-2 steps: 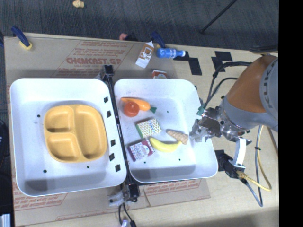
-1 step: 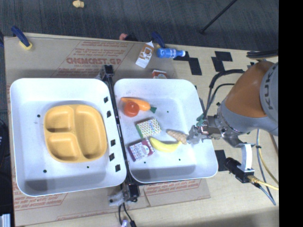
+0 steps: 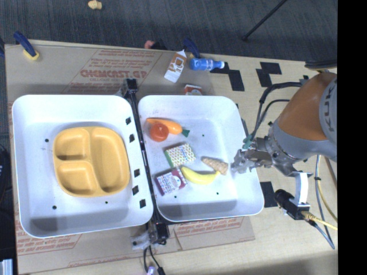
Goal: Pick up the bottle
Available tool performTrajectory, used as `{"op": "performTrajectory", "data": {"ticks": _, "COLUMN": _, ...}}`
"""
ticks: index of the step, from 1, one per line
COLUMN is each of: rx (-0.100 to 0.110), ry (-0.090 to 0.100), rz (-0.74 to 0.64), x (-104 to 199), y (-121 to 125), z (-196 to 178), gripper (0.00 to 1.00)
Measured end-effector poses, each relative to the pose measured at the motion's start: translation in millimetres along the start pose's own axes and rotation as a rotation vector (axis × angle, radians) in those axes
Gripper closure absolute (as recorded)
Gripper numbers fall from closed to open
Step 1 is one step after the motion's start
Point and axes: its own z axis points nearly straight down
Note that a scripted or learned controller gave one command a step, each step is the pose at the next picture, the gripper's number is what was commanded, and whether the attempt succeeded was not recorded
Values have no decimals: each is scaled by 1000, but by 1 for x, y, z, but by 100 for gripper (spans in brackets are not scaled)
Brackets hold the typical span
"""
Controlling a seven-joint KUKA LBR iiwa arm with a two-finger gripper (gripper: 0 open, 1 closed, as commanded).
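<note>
The bottle is small and blue with a pale cap end. It lies on its side on the cardboard-covered bench, behind the right bin and outside it. My gripper hangs at the right bin's right wall, low over the rim, a short way right of a tan cone-shaped piece. It is far from the bottle, toward the front right. Nothing shows between its tips.
The right bin holds a carrot, a red-orange ball, a patterned box, a pink packet and a banana. A yellow divided plate lies in the left bin. A small carton lies beside the bottle.
</note>
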Motion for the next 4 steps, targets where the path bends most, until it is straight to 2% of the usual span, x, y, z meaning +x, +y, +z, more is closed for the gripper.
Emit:
{"op": "performTrajectory", "data": {"ticks": 1, "rx": -2, "ry": 0, "rz": -35, "x": 3, "y": 0, "z": -6, "gripper": 100}}
{"op": "performTrajectory", "data": {"ticks": 2, "rx": 2, "ry": 2, "rz": -188, "x": 11, "y": -2, "z": 17, "gripper": 100}}
{"op": "performTrajectory", "data": {"ticks": 3, "rx": 1, "ry": 1, "rz": 282, "x": -3, "y": 0, "z": 6, "gripper": 100}}
{"op": "performTrajectory", "data": {"ticks": 4, "rx": 2, "ry": 3, "rz": 147, "x": 23, "y": -4, "z": -2, "gripper": 100}}
